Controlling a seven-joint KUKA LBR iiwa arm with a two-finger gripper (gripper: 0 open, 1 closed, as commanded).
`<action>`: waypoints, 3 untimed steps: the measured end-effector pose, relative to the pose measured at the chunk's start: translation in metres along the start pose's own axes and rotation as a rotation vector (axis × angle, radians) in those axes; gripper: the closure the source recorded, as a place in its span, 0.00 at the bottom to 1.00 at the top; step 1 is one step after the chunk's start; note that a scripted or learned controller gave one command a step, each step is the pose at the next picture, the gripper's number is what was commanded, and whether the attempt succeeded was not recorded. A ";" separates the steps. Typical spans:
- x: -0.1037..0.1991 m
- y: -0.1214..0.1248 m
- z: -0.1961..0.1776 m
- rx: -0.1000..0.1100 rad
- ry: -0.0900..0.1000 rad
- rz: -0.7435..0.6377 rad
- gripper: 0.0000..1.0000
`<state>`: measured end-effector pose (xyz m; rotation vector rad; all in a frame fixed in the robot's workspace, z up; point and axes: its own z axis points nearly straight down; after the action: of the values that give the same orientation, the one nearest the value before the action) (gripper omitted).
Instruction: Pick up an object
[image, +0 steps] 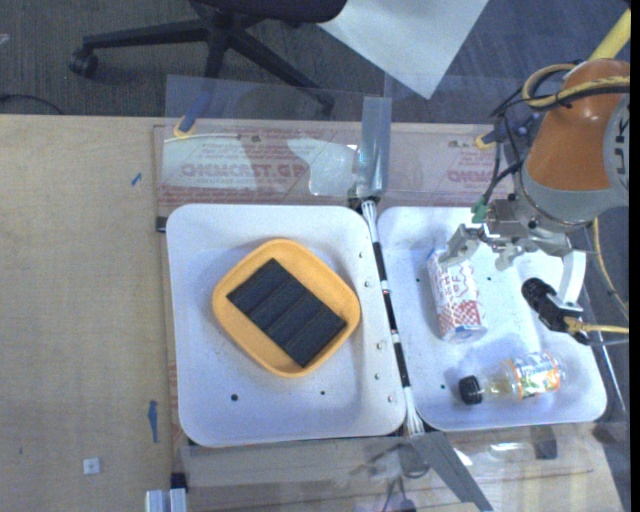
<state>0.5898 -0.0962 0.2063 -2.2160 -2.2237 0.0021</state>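
With the open tool (515, 240) hovering in the right bin (590, 405) just beside the upright can (456, 296), we should centre its fingers over the can before descending and closing.

Looks like a robotics lab or test room inside an office building. Signs: pale wooden counter (70, 300) carrying two shallow white plastic bins (190, 400) set side by side, grey robot arm with orange band (570, 120) trailing yellow and black cables, dark grey carpet floor (120, 95), black swivel office chair base on castors (200, 50), clear taped plastic sheet with red lettering (250, 165) behind the bins.
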 end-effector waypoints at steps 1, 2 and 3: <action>-0.006 -0.014 0.103 -0.003 -0.001 -0.047 0.00; 0.066 -0.020 0.022 -0.003 -0.001 0.193 0.00; -0.011 -0.009 0.078 0.001 0.000 0.200 0.00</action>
<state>0.5805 -0.1077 0.1279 -2.4268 -1.9912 0.0032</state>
